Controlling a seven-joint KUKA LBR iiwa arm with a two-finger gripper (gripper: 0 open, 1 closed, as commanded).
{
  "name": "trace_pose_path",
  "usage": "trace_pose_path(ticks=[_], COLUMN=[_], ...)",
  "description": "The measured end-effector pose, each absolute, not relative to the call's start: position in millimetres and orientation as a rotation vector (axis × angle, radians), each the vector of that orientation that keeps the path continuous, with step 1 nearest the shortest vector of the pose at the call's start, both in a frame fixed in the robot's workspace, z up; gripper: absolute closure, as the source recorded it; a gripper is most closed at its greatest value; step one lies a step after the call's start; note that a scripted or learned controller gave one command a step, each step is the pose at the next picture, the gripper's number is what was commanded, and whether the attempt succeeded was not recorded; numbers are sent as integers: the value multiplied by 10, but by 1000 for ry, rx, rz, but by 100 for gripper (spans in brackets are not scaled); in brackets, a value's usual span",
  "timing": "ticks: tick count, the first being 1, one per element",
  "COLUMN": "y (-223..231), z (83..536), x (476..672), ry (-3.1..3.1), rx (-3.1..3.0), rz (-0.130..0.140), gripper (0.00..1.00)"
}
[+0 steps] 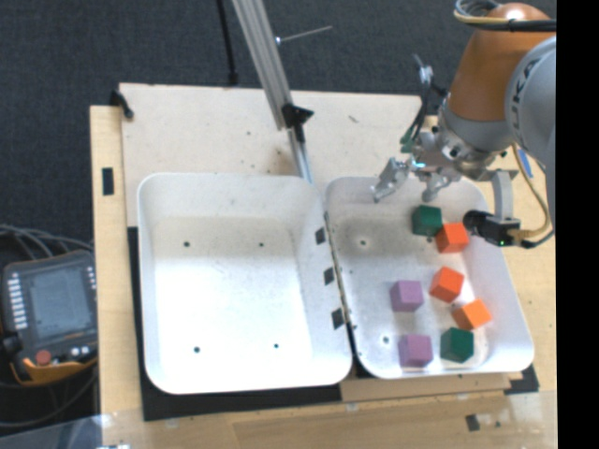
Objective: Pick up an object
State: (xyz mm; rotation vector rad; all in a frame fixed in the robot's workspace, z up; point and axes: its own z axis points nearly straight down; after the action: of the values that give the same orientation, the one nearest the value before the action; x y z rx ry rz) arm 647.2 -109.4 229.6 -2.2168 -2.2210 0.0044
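Note:
My gripper (410, 183) hangs over the far edge of the right bin (370, 279), fingers spread apart with nothing between them. Just right of and below it lies a green cube (428, 220), touching an orange cube (452, 237). Farther toward the front lie another orange cube (447, 283), a third orange cube (473, 314), two purple cubes (406, 296) (415, 350) and a second green cube (458, 344).
The left bin (234, 279) sits beside the right one, sharing a middle rim with black clips. A slanted metal pole (267, 64) rises behind the bins. A teach pendant (49, 307) lies off the bench at left.

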Motion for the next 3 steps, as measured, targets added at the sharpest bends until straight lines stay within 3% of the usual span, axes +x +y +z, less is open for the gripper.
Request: trace_pose_path(ticks=[1,3], y=[-1094,-1144], z=[2329,1282], x=[6481,6458], ry=[-2225,-2217], rx=[-2219,-2221], rz=[0,8], gripper=[0,0])
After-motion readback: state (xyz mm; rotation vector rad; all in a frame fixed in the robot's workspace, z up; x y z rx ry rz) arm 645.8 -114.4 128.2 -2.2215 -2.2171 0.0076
